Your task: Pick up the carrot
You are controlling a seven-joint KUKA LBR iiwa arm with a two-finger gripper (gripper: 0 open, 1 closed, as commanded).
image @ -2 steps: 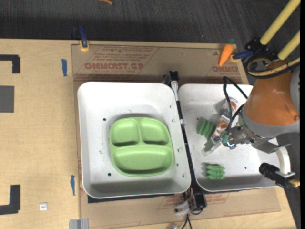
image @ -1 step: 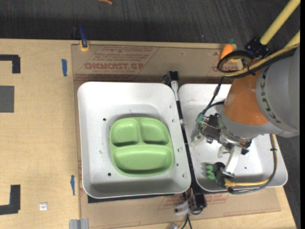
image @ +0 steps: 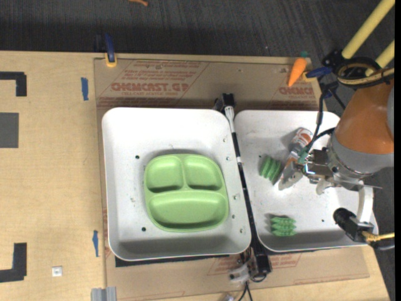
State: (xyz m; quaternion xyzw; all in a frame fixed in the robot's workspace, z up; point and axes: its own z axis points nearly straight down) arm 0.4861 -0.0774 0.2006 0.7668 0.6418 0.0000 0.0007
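The tool (image: 289, 173) hovers low in the right bin (image: 263, 127); whether it is clenched cannot be told. The carrot (image: 297, 71) lies on the counter (image: 50, 187), upper right.

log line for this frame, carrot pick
gripper: low in right bin, beside green item | carrot: on board behind right bin, not held | left bin: green tray

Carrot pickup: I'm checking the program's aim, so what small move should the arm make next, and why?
Probably lift and travel toward the far rim. The gripper is low in the right bin, beside a green ridged piece, while the carrot lies outside on the cardboard beyond that bin.
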